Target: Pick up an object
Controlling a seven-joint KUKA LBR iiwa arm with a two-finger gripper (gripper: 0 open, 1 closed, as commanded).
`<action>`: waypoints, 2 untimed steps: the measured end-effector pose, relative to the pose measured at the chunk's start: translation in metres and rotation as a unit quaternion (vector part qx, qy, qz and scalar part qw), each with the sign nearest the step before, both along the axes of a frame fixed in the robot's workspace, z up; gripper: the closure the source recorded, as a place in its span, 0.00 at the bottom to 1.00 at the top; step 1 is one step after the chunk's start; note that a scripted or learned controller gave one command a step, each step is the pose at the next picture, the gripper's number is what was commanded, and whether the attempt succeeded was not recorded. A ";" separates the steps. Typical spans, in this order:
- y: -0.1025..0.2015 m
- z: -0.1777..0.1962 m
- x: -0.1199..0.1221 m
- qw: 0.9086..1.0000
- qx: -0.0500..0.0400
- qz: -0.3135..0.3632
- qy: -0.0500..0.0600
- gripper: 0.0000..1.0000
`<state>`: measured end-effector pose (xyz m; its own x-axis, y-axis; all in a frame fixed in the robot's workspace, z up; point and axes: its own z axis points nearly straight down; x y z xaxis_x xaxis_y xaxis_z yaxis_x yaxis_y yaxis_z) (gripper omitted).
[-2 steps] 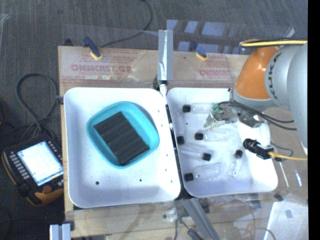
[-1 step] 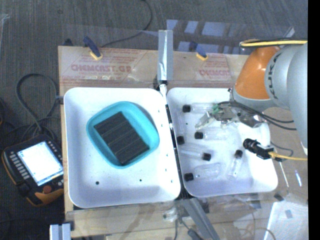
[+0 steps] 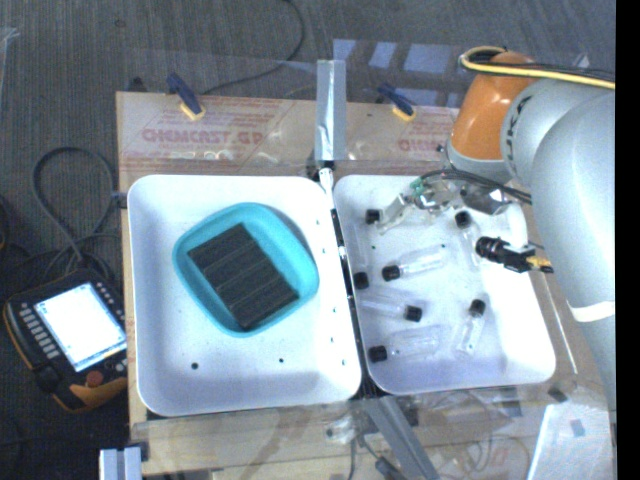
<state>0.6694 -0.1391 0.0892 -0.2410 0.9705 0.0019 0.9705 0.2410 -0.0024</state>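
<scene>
Your gripper (image 3: 415, 196) sits low over the far part of the right bin (image 3: 545, 360), reaching in from the grey arm (image 3: 570, 178) with its orange band (image 3: 485, 118). Its thin metal fingers (image 3: 392, 214) point down and to the left in the view, toward the wall shared by the two bins, and from this angle you cannot tell whether they are spread or closed; nothing shows clearly between them. Just beside the fingertips, on the side toward the divider, lies a small black cap (image 3: 372, 215). Nearer the camera from the gripper you have several clear vials with black caps scattered on the bin floor: one vial (image 3: 415, 264) just below the gripper, a second (image 3: 392, 310) further on, a third (image 3: 407, 347) near the front edge, and a fourth (image 3: 470, 326) off toward the arm's side. All lie flat and apart from the gripper. A black part with a yellow tip (image 3: 508, 254) hangs from the arm close by, on the right. Well away across the divider, the left bin (image 3: 160, 368) holds a blue dish (image 3: 195, 243) with a dark ribbed block (image 3: 243, 275) lying in it. Beyond that bin, outside the bench, a handheld pendant (image 3: 70, 333) with a lit screen rests on the floor.
</scene>
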 end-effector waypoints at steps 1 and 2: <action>0.000 0.000 0.000 1.000 0.000 0.000 0.000 0.00; 0.000 0.000 0.000 1.000 0.000 0.000 0.000 0.00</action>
